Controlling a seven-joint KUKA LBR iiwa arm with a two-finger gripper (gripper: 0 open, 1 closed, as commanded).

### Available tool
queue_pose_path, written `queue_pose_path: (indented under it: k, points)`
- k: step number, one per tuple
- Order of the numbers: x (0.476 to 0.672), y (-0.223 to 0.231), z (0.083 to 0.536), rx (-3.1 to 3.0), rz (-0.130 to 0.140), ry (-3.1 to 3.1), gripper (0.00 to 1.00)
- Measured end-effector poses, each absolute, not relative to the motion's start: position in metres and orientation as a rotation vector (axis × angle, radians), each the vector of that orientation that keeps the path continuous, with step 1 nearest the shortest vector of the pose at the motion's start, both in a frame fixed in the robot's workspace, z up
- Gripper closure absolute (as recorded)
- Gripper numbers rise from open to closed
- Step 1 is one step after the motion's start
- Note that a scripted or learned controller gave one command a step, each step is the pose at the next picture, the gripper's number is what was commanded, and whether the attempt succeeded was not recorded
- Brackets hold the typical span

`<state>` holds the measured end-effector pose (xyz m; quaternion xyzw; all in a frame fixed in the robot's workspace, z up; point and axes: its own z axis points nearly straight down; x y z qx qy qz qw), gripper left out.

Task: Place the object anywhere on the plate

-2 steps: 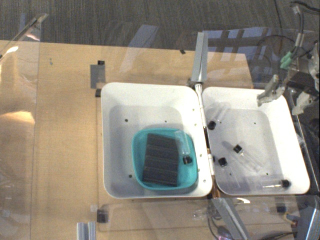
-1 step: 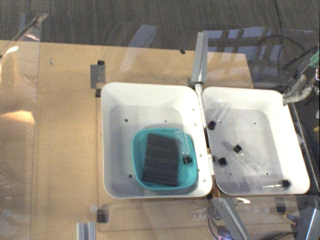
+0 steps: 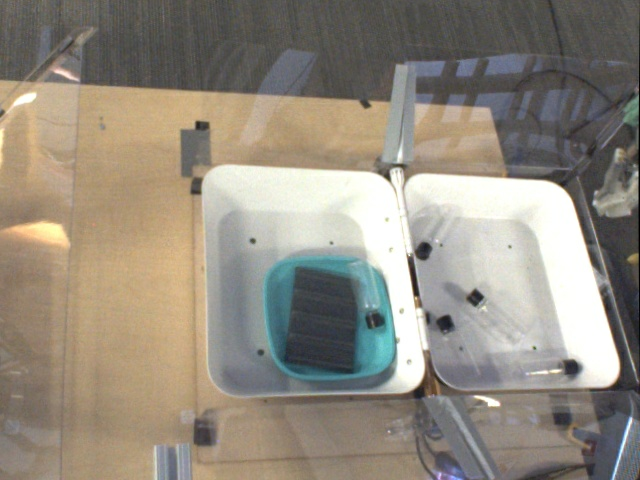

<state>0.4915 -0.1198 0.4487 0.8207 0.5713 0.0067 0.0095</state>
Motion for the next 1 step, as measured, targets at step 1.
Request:
queue_pose_path:
  k: [1]
  points:
    - [0.5241,-0.0876,0.3942,2.394,0.006,2.027,1.0]
